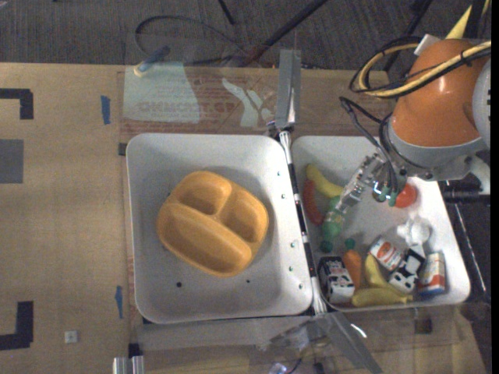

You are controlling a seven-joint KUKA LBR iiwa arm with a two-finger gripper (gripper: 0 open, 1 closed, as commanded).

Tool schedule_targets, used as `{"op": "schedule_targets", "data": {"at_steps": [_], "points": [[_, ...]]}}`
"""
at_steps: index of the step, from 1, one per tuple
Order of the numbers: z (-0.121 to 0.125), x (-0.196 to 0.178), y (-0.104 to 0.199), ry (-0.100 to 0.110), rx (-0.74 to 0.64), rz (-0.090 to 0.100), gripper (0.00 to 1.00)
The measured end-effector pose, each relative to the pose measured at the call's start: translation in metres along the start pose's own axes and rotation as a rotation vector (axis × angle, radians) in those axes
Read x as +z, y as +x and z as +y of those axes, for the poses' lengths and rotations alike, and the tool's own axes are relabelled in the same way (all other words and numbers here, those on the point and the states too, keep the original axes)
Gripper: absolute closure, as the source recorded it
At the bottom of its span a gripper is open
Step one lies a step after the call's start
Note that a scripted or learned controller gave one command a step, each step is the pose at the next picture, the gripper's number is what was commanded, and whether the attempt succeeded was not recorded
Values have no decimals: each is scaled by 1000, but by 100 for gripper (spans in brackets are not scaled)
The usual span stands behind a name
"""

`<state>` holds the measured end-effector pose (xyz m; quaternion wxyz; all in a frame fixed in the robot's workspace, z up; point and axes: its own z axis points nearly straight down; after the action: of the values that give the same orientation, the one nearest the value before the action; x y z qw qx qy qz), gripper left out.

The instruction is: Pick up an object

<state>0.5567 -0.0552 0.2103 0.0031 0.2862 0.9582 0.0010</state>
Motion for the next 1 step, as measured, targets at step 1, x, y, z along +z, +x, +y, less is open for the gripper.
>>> {"op": "schedule_targets", "data": {"at_steps": [1], "points": [[5, -10, 25, 4, 212, 5, 100]]}}
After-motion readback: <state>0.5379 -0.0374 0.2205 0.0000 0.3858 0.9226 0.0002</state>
